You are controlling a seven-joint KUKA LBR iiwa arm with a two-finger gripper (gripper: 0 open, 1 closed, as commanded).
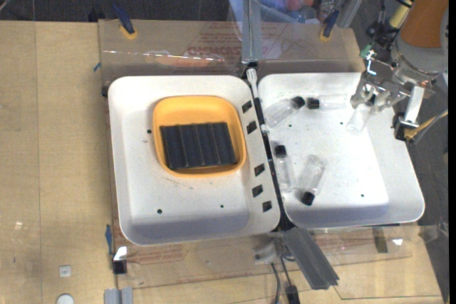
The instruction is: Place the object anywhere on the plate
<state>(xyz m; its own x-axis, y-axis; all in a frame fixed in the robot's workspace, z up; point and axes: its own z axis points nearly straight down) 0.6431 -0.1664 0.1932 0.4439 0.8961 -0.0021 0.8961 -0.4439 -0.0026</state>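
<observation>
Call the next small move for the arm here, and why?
Probably descend onto the clear bottle just below the gripper. The gripper sits over the right bin's upper right corner, with other clear bottles lying further left in that bin. The orange plate in the left bin carries just a dark ridged insert, so no object has been placed yet and a pick comes first.

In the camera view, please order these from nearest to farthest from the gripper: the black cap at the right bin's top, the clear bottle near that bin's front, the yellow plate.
Measured from the gripper:
1. Black cap, right bin, top, just left of the gripper.
2. Clear bottle, right bin, toward the front.
3. Yellow plate, in the left bin.
</observation>
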